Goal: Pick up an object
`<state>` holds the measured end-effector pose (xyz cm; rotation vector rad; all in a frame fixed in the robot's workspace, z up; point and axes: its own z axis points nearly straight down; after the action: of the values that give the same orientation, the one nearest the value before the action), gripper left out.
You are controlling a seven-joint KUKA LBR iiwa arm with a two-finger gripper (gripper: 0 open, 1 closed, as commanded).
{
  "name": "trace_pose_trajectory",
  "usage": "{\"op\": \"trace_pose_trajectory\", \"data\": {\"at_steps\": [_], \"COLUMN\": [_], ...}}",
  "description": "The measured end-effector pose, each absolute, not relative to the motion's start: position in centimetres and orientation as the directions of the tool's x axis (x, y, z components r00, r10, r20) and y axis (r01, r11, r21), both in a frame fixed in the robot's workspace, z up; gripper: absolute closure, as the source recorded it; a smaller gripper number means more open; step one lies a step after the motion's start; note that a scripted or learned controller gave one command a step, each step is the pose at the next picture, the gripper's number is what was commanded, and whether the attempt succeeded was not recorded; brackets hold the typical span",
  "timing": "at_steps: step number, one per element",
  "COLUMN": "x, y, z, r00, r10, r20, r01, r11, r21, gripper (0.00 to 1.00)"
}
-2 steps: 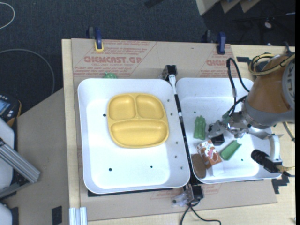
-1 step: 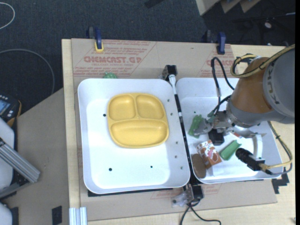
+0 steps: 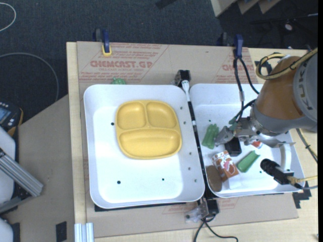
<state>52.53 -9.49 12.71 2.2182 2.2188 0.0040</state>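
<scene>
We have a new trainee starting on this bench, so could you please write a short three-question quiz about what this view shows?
1. True or false: the yellow divided plate lies in the left bin.
2. Which bin does the gripper hang over? A) left bin B) right bin
3. Fill in: the plate has ___ compartments.

Key:
1. True.
2. B; it is among the green pieces and the brown and red packet.
3. Three.
</scene>
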Motion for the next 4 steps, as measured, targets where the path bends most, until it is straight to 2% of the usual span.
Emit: {"op": "trace_pose_trajectory", "data": {"at_steps": [1,2,3,4], "x": [48.1,48.0,47.9,48.5], "y": [-7.7,-7.7,-1.2,14.2], "z": [27.8,28.0,23.2,23.3], "r00": [-0.002,-0.001,-0.007,-0.017], "r10": [1.0,1.0,1.0,1.0], "r20": [-0.001,-0.001,0.004,0.007], "r01": [1.0,1.0,1.0,1.0], "r11": [0.002,0.001,0.007,0.017], "r21": [0.016,0.004,-0.007,0.001], "gripper": [0.0,1.0,1.0,1.0]}}
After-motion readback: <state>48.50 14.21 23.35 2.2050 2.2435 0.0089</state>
